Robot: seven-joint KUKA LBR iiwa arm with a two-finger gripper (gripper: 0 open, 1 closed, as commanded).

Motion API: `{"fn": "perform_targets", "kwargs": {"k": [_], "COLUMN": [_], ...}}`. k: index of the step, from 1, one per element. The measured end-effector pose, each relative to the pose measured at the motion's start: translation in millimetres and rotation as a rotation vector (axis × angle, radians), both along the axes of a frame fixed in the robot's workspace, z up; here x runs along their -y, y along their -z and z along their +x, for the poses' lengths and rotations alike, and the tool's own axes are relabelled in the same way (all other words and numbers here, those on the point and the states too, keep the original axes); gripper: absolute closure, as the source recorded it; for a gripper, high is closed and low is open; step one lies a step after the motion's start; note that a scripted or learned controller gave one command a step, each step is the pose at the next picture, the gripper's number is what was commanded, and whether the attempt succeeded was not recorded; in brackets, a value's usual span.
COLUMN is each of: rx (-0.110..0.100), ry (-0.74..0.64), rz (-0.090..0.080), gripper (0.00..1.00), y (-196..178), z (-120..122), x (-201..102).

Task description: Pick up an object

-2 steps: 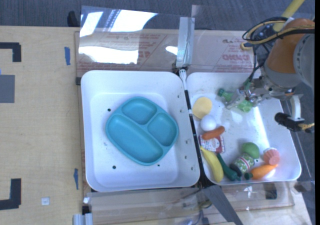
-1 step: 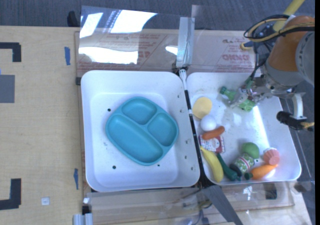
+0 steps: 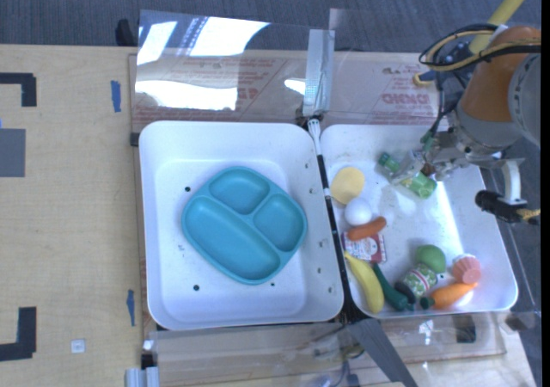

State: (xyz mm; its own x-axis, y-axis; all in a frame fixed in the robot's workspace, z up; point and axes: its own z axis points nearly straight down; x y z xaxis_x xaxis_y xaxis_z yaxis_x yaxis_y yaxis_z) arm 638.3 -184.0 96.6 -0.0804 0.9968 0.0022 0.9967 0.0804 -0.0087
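Observation:
My gripper (image 3: 430, 162) hangs over the far part of the right bin (image 3: 494, 230), reaching in from the right under the grey arm with its orange band (image 3: 485, 93). Its tip is right at a crumpled green and clear wrapper (image 3: 404, 173) lying near the bin's back wall. Whether it touches the wrapper is hidden by the wrist. Other toys in this bin are a yellow round piece (image 3: 348, 182), a white egg (image 3: 357, 211), an orange sausage (image 3: 368, 227), a red sauce packet (image 3: 368, 248) and a banana (image 3: 368, 284).
At the near right corner lie a green lime (image 3: 431, 256), a green can (image 3: 418, 278), a carrot (image 3: 451, 294) and a pink-orange piece (image 3: 467, 268). The left bin (image 3: 163, 205) holds a blue divided plate (image 3: 245, 224). A clear panel (image 3: 223, 76) stands behind the bins.

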Motion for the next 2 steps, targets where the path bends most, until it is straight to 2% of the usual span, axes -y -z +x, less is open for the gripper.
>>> {"fn": "perform_targets", "kwargs": {"k": [1, 2], "rx": [0.001, 0.016], "ry": [-0.002, 0.097], "rz": [-0.001, -0.001], "gripper": [1.0, 1.0], "y": [-11, -99], "z": [0, -35], "x": [0, -57]}}
